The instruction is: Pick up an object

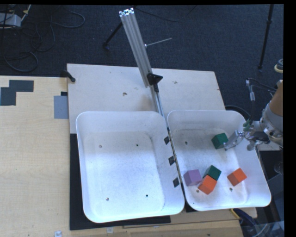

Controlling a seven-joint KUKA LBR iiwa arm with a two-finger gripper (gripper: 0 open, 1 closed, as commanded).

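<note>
Dark carpet surrounds the table (115, 85), which bears two white bins. Left bin (92, 139): nothing to record. Right bin (203, 120): one green block (219, 140) near its upper right, and lower down a purple block (192, 177), dark green block (213, 172) and orange block (207, 185) clustered, second orange block (237, 177) apart. Gripper (233, 142) reaches over the right rim, just beside the green block; whether the jaws are spread cannot be determined.

readable text: none
labels/brands/numbers: none legible on the bins (125, 121), the blocks or the arm
only marking: black-and-white checker pattern (126, 12) on the top end of the slanted aluminium rail (138, 48), no characters in it
black tabs (170, 160) on the divide between bins: blank
</note>
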